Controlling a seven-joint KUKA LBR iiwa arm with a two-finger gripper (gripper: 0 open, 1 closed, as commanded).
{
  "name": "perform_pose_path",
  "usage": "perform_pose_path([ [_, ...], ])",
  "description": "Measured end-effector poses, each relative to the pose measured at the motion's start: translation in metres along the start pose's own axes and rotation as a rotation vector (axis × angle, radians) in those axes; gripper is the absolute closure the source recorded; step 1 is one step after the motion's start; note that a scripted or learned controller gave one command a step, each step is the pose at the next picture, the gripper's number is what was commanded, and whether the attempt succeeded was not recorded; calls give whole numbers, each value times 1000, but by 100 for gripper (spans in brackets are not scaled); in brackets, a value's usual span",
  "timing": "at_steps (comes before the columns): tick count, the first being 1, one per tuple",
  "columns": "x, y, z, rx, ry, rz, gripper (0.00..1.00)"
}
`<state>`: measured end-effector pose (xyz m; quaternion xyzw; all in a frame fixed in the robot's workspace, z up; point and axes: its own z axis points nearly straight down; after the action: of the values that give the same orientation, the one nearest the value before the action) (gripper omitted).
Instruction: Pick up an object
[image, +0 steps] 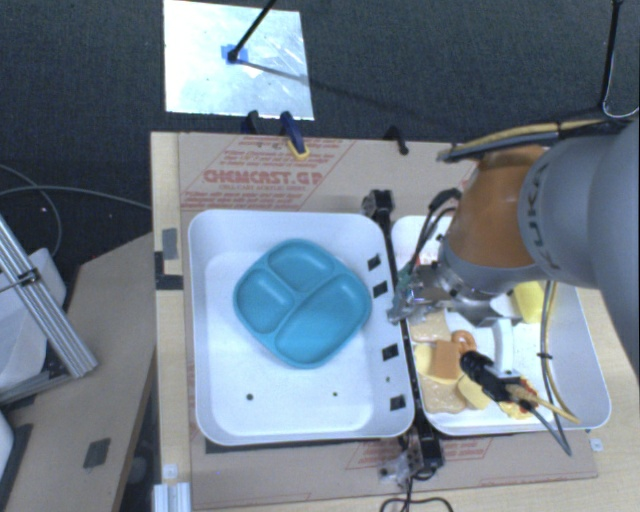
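Reach step: end effector (425, 300) low over right bin (590, 400), finger state indiscernible; next, descent onto yellow pieces (445, 365).

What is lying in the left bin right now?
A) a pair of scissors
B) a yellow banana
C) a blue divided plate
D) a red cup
C: a blue divided plate with three compartments lies flat near the middle of the left bin, while the arm is over the right bin.
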<state>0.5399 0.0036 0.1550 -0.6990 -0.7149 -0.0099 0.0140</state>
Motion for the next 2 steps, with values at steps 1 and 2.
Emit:
perform_pose_path([
  [1,60,-11,-51,-11,-31,12,100],
  [2,131,-34,-1,-1,-31,12,100],
])
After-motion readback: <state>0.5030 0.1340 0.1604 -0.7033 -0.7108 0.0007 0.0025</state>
